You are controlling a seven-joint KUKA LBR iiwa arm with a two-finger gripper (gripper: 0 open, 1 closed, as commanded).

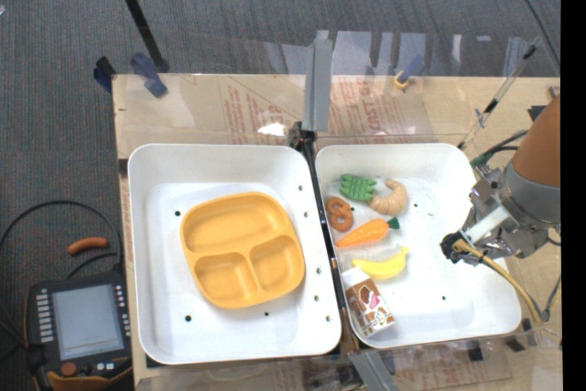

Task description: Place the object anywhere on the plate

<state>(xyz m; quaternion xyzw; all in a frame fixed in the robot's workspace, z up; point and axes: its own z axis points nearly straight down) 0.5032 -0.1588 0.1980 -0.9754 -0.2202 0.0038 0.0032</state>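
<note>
An orange-yellow plate (243, 247) with three compartments lies in the left bin (151, 197) with nothing on it. The right bin (458, 298) holds toy foods: a green leafy piece (358, 188), a tan croissant (391, 196), a brown pretzel (340, 214), an orange carrot (363, 233), a yellow banana (383, 265) and a small brown-and-white carton (369, 304). My gripper (492, 227) is over the right edge of the right bin, well right of the banana and apart from every item.
A grey divider post (317, 101) stands at the back between the bins. A teach pendant (82, 325) lies on the floor to the left. The right bin's floor between the banana and the gripper is bare.
</note>
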